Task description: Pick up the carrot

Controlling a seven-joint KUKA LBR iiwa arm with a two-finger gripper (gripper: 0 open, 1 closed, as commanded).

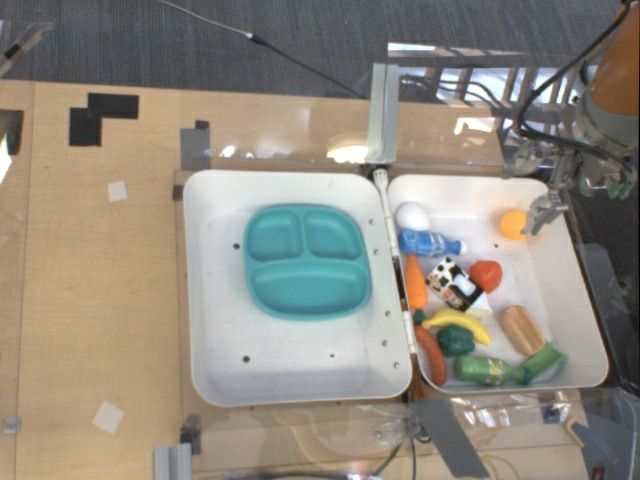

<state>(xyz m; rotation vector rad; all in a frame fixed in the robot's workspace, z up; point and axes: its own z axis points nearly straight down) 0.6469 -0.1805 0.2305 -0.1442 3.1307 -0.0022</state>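
The carrot [414,282] is a slim orange piece lying lengthwise against the left wall of the right bin [585,298], just below a blue bottle [430,243]. My gripper [548,206] hangs over the bin's far right corner, right beside a small orange ball [513,224]. It is well to the right of the carrot and further back. Nothing is seen held in it.
Crowding the right bin are a white egg [411,215], a black-and-white block [455,282], a red tomato [486,273], a banana [457,323], a bread roll [521,328], a red sausage-like piece [430,356] and green vegetables [505,369]. A teal divided plate [305,261] lies in the left bin [215,368].
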